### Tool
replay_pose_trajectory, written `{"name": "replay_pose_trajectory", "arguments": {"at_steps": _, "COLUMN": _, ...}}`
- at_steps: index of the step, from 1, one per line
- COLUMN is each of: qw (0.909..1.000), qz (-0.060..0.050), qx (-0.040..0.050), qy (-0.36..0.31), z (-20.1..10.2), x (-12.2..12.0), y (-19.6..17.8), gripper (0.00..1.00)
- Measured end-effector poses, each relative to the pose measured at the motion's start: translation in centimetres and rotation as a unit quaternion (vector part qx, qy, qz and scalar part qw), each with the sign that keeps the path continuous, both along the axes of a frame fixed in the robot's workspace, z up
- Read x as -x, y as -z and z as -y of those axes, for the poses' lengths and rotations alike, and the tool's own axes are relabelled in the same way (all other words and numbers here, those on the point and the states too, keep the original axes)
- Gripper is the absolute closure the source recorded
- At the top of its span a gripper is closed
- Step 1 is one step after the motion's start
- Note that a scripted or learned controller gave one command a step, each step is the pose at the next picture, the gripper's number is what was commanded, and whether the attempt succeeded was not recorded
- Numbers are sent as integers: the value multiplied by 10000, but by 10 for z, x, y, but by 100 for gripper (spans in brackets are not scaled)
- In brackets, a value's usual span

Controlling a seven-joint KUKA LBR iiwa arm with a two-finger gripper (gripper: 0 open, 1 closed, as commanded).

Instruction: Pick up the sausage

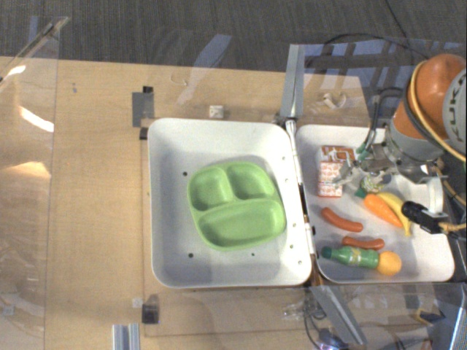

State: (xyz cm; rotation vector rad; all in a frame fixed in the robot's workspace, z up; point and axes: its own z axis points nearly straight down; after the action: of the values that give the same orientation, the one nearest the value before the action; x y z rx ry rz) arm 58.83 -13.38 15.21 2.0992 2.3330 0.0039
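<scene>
Gripper [363, 168] low over right bin [438, 268] btwn carton [333, 170] & carrot [381, 207], sausage [341, 219] untouched nearby (finger state: can't tell).

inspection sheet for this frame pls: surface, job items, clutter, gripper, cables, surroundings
Surface: wooden bench bearing a left bin and a right bin, both white.
Job's things: two sausages in the right bin, upper sausage and lower sausage, both lying free.
Clutter: green divided plate in the left bin; in the right bin a carton, carrot, banana, green bottle, orange.
Gripper: gripper above the right bin's upper part, near the carton; finger state unclear.
Cables: black cables behind the arm.
Surroundings: grey carpet; glare streaks at left.
</scene>
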Motion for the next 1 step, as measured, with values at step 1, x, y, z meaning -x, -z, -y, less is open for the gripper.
{"name": "replay_pose_trajectory", "arguments": {"at_steps": 1, "qw": 9944, "qz": 120, "qx": -2, "qy": 1048, "z": -4, "x": 78, "y": 58, "gripper": 0}}
